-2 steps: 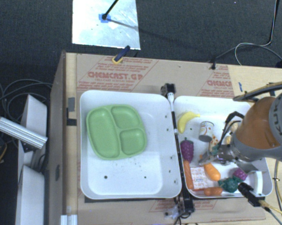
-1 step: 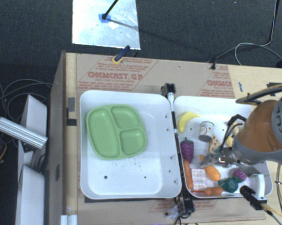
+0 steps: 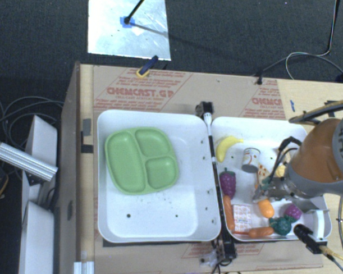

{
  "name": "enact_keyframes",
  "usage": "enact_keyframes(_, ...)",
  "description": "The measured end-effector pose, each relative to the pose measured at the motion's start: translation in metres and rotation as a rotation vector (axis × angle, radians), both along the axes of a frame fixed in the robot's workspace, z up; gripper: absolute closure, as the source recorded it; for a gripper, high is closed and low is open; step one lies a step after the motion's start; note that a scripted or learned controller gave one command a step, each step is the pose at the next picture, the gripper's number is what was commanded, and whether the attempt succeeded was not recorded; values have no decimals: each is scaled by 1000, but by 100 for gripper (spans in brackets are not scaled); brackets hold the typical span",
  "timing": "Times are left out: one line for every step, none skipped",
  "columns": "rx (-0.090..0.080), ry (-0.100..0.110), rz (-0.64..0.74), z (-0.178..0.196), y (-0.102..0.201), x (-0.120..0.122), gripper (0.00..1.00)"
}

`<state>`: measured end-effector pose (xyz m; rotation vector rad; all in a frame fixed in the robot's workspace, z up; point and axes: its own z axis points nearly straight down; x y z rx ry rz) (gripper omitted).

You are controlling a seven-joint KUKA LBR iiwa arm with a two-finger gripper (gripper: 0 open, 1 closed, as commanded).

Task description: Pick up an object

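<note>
The right bin (image 3: 261,131) holds several small objects: a yellow banana (image 3: 227,145), a small tin can (image 3: 250,158), a bunch of purple grapes (image 3: 228,183), an orange fruit (image 3: 265,208), a carrot (image 3: 228,210) by the divider, another carrot (image 3: 261,232) along the front wall, a green broccoli (image 3: 281,225), a small purple piece (image 3: 293,211) and a white and red packet (image 3: 242,217). My gripper (image 3: 263,191) hangs low in this bin, just behind the orange fruit and right of the grapes. The wrist hides what is directly under it.
The left bin (image 3: 118,216) bears a green divided plate (image 3: 141,159) toward its back left. A black clamp (image 3: 205,110) sits at the back of the divider between the bins. The arm's orange band (image 3: 322,158) covers the right bin's far right side.
</note>
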<state>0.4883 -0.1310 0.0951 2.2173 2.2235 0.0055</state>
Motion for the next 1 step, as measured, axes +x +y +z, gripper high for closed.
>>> enact_keyframes(-1,-1,1,90,52,41,100)
